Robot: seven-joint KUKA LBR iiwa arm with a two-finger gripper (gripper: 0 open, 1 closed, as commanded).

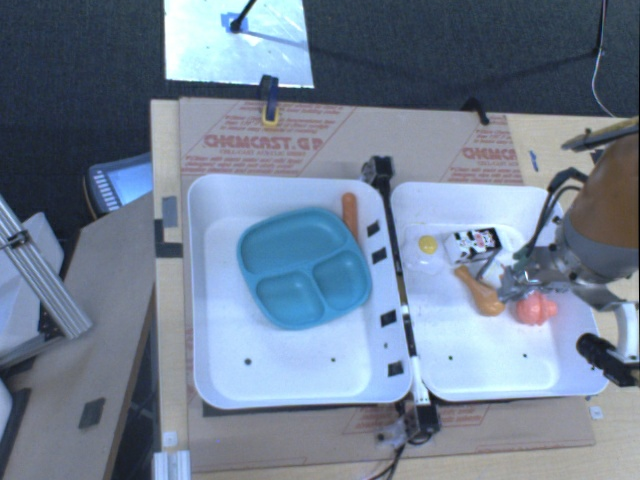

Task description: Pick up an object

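Underneath, a tan table (165, 268) carries cardboard (300, 138) printed "CHEMCAST GP" beneath two white bins (215, 368) on dark carpet. Low in the right bin, the tool (515, 283) sits between an orange drumstick toy (478, 290) and a pink toy (535, 309); its grip can't be judged.

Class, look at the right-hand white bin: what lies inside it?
Inside the right bin lie a small yellow disc, a black-and-white packet, an orange-brown drumstick-shaped toy and a pink toy. The gripper covers part of the bin floor beside them.
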